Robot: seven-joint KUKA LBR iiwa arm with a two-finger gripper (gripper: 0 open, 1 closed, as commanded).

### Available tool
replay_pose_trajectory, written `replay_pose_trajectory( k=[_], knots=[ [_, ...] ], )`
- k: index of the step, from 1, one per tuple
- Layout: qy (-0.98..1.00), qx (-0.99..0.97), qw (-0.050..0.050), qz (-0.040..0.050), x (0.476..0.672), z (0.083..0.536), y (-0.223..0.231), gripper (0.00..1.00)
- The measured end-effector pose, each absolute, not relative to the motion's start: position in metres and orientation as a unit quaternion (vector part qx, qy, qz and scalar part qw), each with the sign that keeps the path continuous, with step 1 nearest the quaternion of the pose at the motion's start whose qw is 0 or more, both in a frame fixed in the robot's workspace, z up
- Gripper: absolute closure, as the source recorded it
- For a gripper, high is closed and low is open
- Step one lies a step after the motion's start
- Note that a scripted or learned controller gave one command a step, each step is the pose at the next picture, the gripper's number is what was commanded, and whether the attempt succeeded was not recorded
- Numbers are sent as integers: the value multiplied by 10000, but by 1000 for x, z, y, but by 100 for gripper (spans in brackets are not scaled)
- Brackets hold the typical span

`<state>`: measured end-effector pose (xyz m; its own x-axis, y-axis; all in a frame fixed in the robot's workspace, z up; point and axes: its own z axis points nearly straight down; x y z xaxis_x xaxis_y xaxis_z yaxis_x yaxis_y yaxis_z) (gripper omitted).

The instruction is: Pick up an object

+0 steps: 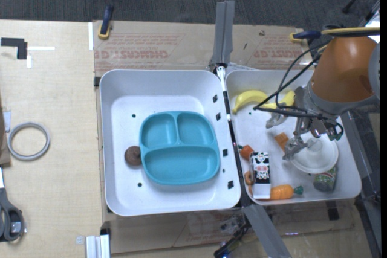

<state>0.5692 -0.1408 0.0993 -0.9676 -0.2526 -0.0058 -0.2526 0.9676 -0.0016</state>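
Observation:
My gripper (285,135) hangs low over the right bin (347,190), near its middle, with its fingers apart. A small orange piece (282,141) lies on the bin floor right below the gap; nothing is clamped. A yellow banana (250,98) lies at the bin's back left. A small milk carton with a cow print (260,173) and a carrot (281,192) rest near the front edge. A white bowl (318,158) sits just right of the gripper, partly under the wrist. A dark green object (325,180) lies in front of the bowl.
The left bin (115,190) holds a blue divided plate (179,147) and a brown round piece (132,156) beside it. Another small orange item (245,151) lies by the divider between the bins. A tape ring (26,140) and scissors (11,222) lie on the bench at left.

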Motion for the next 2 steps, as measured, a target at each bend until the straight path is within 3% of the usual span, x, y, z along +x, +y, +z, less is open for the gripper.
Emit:
replay_pose_trajectory(
  k=[1, 2],
  knots=[
    [9930, -1180, 10, 7, 541, 92, -122, 0],
    [9976, -686, 10, 5, 532, 92, -101, 0]
  ],
)
